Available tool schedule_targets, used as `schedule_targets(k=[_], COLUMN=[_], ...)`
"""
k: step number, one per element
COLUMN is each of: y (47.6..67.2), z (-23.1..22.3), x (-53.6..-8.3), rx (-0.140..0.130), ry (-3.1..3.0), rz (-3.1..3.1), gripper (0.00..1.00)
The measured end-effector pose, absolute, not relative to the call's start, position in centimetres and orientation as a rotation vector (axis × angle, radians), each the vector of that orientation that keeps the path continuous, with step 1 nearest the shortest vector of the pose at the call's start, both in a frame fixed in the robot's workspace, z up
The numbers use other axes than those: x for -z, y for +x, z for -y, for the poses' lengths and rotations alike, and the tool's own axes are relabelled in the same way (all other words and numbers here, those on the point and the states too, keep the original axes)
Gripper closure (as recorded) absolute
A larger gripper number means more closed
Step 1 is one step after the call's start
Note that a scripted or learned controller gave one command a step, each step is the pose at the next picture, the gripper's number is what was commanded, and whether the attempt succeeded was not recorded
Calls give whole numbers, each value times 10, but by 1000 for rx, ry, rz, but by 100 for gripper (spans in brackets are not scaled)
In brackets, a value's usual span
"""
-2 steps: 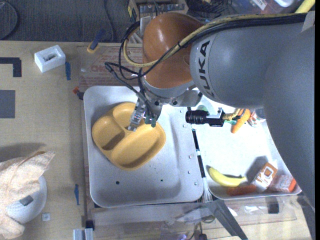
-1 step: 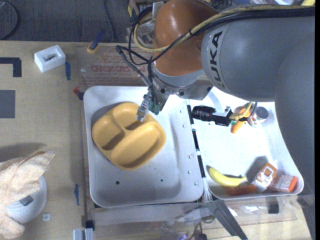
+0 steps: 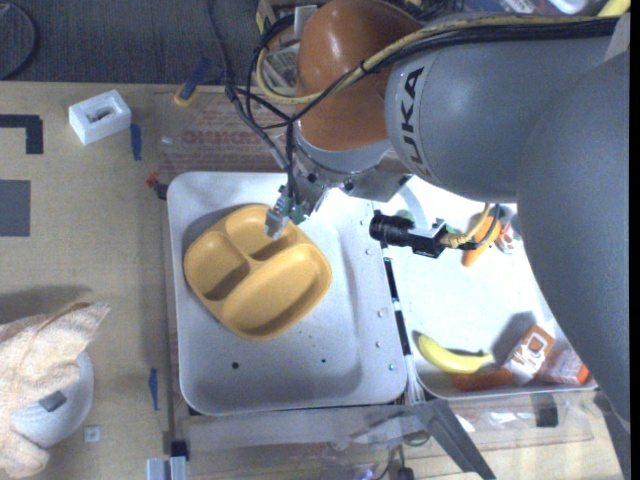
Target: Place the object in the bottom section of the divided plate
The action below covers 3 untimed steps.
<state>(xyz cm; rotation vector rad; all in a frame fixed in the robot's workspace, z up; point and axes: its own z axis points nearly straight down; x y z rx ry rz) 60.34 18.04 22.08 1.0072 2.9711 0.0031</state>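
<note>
Jaws too small and blurred to tell apart from shut, the grey arm (image 3: 480, 88) hangs its gripper (image 3: 277, 218) over the yellow divided plate (image 3: 257, 270) in the left bin (image 3: 200, 368), seemingly mid-placement, no object discernible, needing travel toward the large bottom section.

overhead fixed camera | slanted down | both bins (image 3: 200, 388) | arm (image 3: 500, 98) enters right

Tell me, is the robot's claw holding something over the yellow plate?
It cannot be told. The gripper is low over the yellow divided plate, at its upper rim, and its tip is too small and blurry.
</note>
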Motion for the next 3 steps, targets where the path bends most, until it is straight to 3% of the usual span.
schedule_targets(k=[1, 2, 3], y=[559, 591, 571], z=[-200, -146, -217], x=[-245, -323, -230], rx=[3, 1, 5], ry=[1383, 2060, 1617], rz=[-2822, -2368, -2696], gripper=[100, 100, 100])
